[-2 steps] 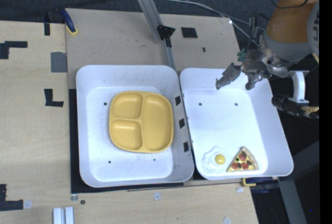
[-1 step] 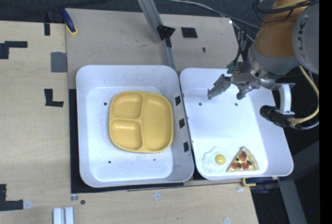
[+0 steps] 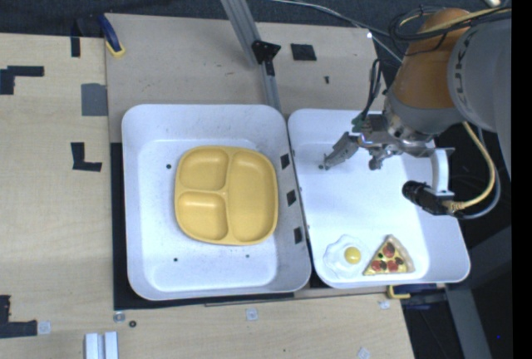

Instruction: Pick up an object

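A toy fried egg (image 3: 344,255) and a toy pizza slice (image 3: 391,258) lie side by side at the front of the right bin (image 3: 374,199). My gripper (image 3: 351,163) hangs over the back part of that bin, well behind both toys. Its two fingers (image 3: 336,155) are spread apart with nothing between them, so it is open. The grey arm with its orange band (image 3: 432,58) comes in from the right.
The left bin (image 3: 150,183) holds a yellow divided plate (image 3: 226,194) in its middle. A grey pole (image 3: 237,0) slants up from the back edge between the bins. A black cable connector (image 3: 420,195) hangs beside the gripper at the right bin's right side.
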